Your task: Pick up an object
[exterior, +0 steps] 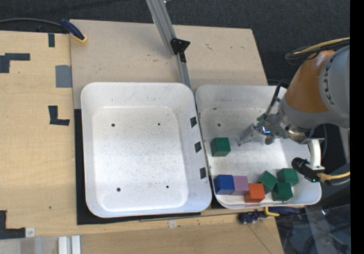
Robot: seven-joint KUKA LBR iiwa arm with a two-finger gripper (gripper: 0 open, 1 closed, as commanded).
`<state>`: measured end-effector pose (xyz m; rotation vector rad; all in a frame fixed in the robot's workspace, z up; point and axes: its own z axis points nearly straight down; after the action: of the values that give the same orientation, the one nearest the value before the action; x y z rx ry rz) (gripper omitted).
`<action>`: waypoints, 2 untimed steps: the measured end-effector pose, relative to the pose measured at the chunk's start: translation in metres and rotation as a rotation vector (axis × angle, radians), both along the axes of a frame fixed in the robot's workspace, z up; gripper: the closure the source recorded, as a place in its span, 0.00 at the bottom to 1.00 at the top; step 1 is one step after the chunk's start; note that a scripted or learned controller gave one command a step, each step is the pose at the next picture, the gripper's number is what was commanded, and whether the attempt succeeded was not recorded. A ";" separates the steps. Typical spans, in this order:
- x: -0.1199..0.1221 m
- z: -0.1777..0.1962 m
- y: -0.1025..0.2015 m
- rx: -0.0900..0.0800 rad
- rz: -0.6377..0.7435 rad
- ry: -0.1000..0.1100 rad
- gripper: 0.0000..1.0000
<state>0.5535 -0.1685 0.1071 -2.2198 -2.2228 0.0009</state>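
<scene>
The gripper [255, 135] hangs over the right bin [239, 96], fingers apart, nothing between them. 1 green cube [220, 146] sits just left of its fingertips.

My wrist band [304, 85] at the frame's right looks like glossy orange plastic. Below me, the two white bins [139, 90] look smooth, faintly speckled plastic, the bench [34, 133] matt pale wood, and the slanted rail [156, 2] up top brushed metal.

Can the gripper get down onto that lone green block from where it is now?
Probably yes. The green block sits alone on bare bin floor, apart from the other blocks, and the gripper hangs just to its right.
</scene>
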 end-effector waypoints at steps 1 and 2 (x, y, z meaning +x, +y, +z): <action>0.000 0.008 0.001 0.002 0.001 0.002 1.00; 0.001 0.064 0.009 0.000 0.001 -0.004 1.00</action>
<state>0.5543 -0.1599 0.1707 -2.2209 -2.2263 -0.0034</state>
